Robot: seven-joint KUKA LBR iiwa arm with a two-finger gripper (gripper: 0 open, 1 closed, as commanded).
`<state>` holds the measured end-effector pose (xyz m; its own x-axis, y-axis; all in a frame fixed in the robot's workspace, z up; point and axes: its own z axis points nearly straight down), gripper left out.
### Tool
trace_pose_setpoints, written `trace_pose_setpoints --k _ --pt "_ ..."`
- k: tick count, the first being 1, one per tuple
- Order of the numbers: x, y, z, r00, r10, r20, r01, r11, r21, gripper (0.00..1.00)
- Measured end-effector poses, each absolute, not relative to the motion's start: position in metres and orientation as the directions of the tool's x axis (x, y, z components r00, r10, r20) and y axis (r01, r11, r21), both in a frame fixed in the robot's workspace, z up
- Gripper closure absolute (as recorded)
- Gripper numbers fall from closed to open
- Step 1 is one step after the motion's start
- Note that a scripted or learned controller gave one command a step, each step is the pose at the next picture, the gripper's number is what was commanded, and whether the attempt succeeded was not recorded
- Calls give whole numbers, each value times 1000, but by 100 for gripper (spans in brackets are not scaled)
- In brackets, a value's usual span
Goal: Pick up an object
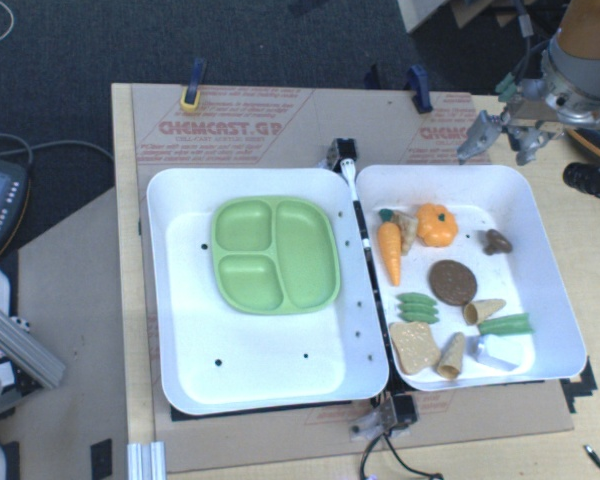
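Note:
The gripper (pixel 502 145) hangs above the far edge of the right bin (pixel 550 298), at the upper right, with its fingers spread open and nothing between them. Below it in that bin lie an orange pumpkin-like fruit (pixel 436 225), a carrot (pixel 390 251), a brown round patty (pixel 452 282), green pea pods (pixel 417 307), a slice of bread (pixel 415 347), a small dark brown piece (pixel 496 241), a green bean (pixel 506 324), and tan cone-shaped pieces (pixel 483 311).
The left bin (pixel 180 348) bears a light green divided plate (pixel 276 254). Blue and yellow clamps (pixel 192 88) hold the board at the far edge. A black hinge strip (pixel 363 258) runs between the bins.

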<state>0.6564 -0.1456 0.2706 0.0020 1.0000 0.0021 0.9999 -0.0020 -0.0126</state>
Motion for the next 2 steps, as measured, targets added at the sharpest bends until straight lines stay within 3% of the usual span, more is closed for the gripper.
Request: trace_pose_setpoints --k 1,2 --pt "658 -145 277 0 1000 0 1000 0 -1 0" --pt "651 -146 216 0 1000 1 1000 0 -7 0"
